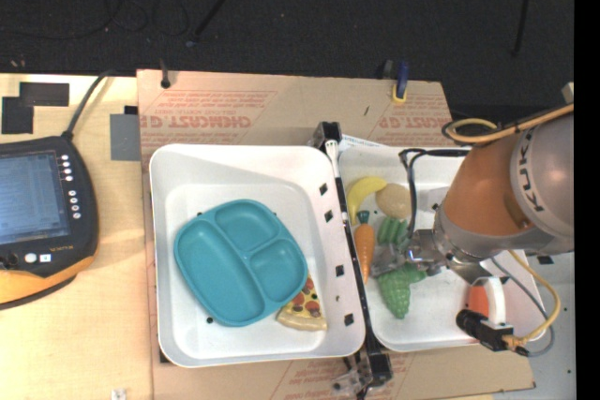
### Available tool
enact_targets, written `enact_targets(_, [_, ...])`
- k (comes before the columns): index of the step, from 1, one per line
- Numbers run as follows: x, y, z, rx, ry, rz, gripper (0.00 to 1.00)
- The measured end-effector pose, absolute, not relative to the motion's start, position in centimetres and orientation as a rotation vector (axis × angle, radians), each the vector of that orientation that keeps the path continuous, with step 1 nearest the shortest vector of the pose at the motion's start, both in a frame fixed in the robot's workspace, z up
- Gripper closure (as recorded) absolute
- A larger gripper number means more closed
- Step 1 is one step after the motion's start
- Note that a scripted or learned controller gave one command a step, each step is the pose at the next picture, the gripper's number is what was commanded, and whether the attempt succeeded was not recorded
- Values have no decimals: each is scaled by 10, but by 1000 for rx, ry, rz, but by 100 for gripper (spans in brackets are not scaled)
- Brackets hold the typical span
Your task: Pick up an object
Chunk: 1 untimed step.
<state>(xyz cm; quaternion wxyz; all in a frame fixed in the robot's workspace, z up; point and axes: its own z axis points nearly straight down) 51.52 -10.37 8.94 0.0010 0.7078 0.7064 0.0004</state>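
grey arm [548, 178], orange band [483, 192], black kuka lettering, yellow cable [534, 333]

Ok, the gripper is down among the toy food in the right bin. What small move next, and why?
Probably a short, slow lift straight up to test for a hold. The gripper sits low among the carrot, the green vegetables and the potato, and the wrist hides whether anything sits between its fingers.

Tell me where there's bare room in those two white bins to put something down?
Left bin: bare floor behind the teal divided plate, and beside the pizza slice. Right bin: crowded with banana, carrot, green toys under the gripper.
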Motion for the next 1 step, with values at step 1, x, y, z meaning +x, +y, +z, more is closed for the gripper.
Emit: enact_targets(1, [515, -105, 97, 2234, 2215, -3, 100])
